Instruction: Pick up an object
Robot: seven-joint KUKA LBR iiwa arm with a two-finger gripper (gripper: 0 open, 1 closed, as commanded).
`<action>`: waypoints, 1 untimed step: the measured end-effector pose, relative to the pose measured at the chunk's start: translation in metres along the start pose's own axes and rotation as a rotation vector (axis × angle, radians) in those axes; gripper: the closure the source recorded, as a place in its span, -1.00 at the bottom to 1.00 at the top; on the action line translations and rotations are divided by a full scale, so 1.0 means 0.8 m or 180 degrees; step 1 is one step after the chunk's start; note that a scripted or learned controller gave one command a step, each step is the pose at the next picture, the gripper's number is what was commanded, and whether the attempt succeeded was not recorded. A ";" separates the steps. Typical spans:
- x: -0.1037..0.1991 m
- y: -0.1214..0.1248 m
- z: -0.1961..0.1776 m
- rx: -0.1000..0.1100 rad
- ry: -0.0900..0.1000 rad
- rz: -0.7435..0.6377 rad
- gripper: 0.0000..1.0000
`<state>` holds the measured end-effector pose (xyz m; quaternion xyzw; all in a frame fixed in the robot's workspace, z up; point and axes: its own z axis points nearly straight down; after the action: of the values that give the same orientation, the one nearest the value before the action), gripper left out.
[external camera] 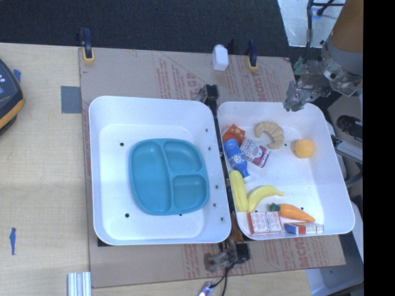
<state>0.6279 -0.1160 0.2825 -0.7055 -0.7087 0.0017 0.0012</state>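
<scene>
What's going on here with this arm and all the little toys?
A robot arm is meant to pick up an object. Its gripper hangs over the far rim of the right bin, holding nothing. That bin holds toy food: a croissant, an orange, a banana, a carrot and small packets. The left bin has a blue divided plate.

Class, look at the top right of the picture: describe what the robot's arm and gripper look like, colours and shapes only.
The arm is a rounded grey body with an orange band above the wrist. Thin dark cables loop beside it. The gripper is a small, dark grey metal piece.
</scene>
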 end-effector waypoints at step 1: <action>-0.006 0.030 0.174 0.0010 -0.0001 -0.0002 -1.00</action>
<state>0.6514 -0.1209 0.1431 -0.7052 -0.7090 0.0031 0.0022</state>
